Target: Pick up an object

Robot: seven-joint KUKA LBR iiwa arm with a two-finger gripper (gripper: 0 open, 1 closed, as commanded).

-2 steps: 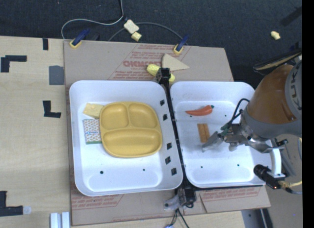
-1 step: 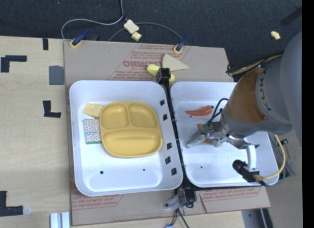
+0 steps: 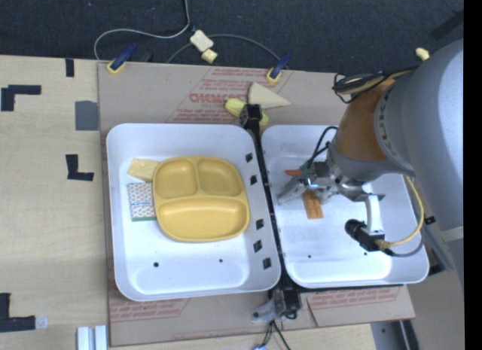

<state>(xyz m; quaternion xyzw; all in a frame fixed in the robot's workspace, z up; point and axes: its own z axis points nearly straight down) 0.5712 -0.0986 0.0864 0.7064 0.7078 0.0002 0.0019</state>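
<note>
End effector point(image 3: 297, 184) in the right bin point(image 3: 339, 266)
Its fingers were spread; an orange block point(image 3: 313, 206) lay just beside them.

- You see red printing on the cardboard sheet point(image 3: 192, 98) beneath the bins, upside down from this camera and too blurred to read.
- More faint red print runs along its lower edge, also unreadable.
- No other lettering or numbers are legible.

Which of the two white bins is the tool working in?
The right bin: the tool sits over it, by a small orange block. The left bin holds a yellow divided tray.
</note>
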